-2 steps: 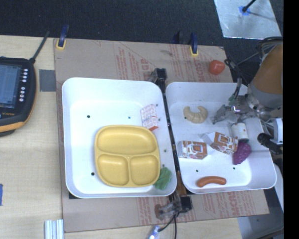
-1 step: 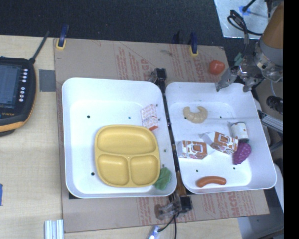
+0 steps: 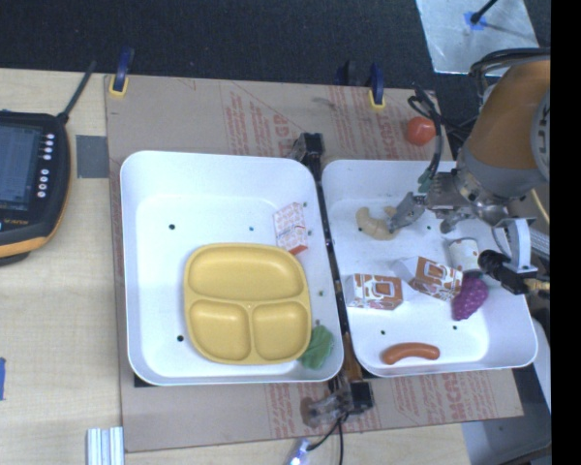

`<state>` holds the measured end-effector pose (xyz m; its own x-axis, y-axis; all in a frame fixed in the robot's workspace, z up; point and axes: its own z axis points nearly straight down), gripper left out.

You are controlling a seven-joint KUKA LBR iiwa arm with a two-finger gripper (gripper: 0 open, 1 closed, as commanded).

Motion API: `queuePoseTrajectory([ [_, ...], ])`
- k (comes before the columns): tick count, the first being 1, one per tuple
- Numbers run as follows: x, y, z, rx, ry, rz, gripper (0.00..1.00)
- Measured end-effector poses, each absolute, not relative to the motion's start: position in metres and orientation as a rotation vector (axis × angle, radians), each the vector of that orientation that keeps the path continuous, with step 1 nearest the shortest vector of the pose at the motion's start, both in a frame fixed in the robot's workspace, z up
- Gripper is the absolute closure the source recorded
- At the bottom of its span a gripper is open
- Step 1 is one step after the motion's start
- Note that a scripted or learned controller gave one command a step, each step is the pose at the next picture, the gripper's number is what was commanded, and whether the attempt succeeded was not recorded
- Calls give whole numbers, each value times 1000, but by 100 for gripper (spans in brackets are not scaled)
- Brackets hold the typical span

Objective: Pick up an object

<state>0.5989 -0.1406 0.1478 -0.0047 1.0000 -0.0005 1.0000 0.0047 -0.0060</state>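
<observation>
Banana piece (image 3: 373, 223) | right bin (image 3: 504, 352), just left of claw (image 3: 404, 214) | claw state: cannot tell

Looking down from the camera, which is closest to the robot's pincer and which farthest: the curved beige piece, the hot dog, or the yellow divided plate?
From the pincer:
1. Curved beige piece, right bin, just beside it.
2. Hot dog, right bin's near edge.
3. Yellow divided plate, left bin.

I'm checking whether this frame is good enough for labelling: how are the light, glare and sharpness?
Camera view: light is even and soft, shadows faint; the white left bin and right bin look bright but keep their edges; the yellow tray and sausage read clearly; the gripper is slightly soft and dark, its fingers hard to make out.
</observation>
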Motion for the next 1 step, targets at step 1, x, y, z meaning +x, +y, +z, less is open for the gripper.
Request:
queuePoseTrajectory([
  [1, 561, -169, 91, -2210, -2224, 5, 0],
])
